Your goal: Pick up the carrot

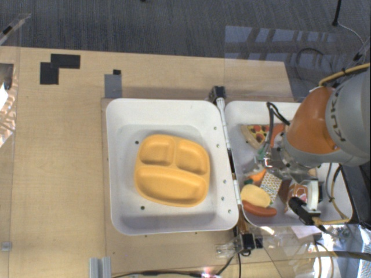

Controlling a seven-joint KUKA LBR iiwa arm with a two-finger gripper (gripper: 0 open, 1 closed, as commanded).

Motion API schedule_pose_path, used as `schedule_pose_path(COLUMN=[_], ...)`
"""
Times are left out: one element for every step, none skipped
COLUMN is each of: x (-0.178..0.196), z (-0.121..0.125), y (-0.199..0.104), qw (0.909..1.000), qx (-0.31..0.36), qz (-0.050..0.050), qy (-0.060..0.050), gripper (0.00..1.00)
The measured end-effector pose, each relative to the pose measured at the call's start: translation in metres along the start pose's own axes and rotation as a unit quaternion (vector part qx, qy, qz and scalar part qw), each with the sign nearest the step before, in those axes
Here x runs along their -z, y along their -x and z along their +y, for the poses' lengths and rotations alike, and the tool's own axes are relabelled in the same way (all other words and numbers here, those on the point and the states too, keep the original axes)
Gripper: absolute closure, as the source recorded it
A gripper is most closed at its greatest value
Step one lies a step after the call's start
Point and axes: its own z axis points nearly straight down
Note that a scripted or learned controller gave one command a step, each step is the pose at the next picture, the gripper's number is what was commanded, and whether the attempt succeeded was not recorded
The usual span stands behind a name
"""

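Note:
The carrot (258,177) is a small orange piece with a green end, lying in the right bin (235,120) near its left wall. My gripper (273,172) hangs low over the middle of that bin, right beside the carrot and partly over it. The grey arm with its orange band (310,126) reaches in from the right and hides much of the bin. Whether the carrot is in the gripper's grasp cannot be made out.
A yellow divided plate (172,169) lies in the left bin (119,155). The right bin also holds a pizza slice (255,134), a yellow food piece (255,195), a red sausage (259,211) and a speckled piece (269,184). Cables trail at the front right.

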Motion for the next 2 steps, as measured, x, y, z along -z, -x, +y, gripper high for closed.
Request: schedule_pose_path(x=[0.012, 0.099], z=[0.004, -0.037], y=[-0.003, -0.056], qw=[1.0000, 0.9997], qx=[0.003, -0.026], qz=[0.001, 0.002], qy=[0.005, -0.001], gripper=[1.00, 1.00])
